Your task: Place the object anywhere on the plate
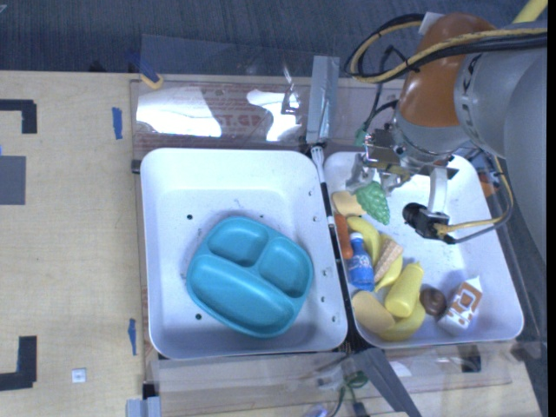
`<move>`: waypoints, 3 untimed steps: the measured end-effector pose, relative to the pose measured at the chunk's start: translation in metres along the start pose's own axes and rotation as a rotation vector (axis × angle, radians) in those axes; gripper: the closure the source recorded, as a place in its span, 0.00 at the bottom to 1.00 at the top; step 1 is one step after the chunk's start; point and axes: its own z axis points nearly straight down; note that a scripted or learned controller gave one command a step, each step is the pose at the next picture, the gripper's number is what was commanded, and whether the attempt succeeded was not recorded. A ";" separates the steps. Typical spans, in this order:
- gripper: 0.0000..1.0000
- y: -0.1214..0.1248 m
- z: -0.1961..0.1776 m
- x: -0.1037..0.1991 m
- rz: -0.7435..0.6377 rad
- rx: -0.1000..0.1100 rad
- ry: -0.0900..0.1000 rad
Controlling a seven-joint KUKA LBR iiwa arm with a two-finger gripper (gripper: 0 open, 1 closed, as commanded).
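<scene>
Several small toy foods lie heaped along the left side of the right bin (499, 315), and your pincer (375, 174) hangs over the green leafy piece (374, 200) at the heap's upper end; whether it is apart or together you cannot tell from here. That piece looks light, thin and probably slick plastic, so take it across its narrow width. The blue plate (250, 274) waits in the left bin (165, 233).
</scene>
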 end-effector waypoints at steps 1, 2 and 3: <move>1.00 -0.088 0.000 0.055 -0.091 0.003 0.001; 1.00 -0.088 0.001 0.070 0.001 0.001 -0.001; 0.00 -0.088 0.001 0.069 0.002 0.001 -0.001</move>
